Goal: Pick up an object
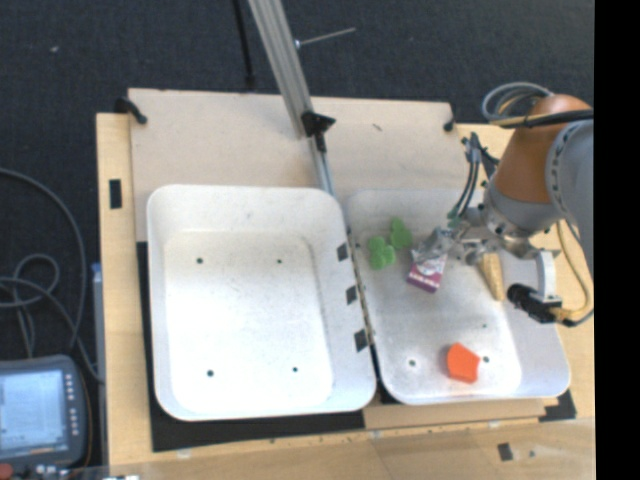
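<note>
Overhead, the camera view shows the worktop (120, 298) carrying two shallow white bins side by side, and I take the right bin (545, 368) as my landmark. Over its far right portion hangs the grey arm (560, 183) with its orange band, reaching in from the right. Its tool (437, 253) sits low over the middle of the bin's far half, at a small white and purple packet (426, 272); the packet lies directly beneath the tool tip and seems to touch it, though I cannot tell whether the tool is open, closed or gripping it (the tip is too small and cluttered). Just to the packet's left, near the bin's left wall, are green pieces (388, 245). An orange block (462, 362) rests near the bin's front edge. A tan stick-like object (492, 274) lies beside the arm. Left of the landmark lies the left bin (160, 268).
</note>
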You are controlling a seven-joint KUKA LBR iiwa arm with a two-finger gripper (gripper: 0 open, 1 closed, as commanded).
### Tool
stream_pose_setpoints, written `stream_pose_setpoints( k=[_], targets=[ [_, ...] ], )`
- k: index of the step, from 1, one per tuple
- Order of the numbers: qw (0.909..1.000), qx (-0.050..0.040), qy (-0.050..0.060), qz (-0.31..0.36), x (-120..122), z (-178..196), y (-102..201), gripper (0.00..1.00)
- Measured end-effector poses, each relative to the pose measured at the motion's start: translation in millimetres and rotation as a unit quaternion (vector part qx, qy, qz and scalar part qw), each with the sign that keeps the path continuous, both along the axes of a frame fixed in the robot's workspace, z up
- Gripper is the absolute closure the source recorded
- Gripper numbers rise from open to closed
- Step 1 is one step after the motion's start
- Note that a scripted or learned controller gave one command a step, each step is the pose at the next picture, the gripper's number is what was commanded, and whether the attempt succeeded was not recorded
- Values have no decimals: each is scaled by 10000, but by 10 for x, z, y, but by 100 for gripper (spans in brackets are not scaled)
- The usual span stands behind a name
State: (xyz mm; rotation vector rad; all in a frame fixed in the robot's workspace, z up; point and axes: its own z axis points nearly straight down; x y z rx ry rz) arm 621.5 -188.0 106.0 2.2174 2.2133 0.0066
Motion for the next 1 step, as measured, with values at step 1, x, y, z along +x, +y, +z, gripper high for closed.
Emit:
stream_pose_setpoints(
  k=[1],
  targets=[
    [10000, -12, -36, -7, 15, 132, -15, 100]
  ],
)
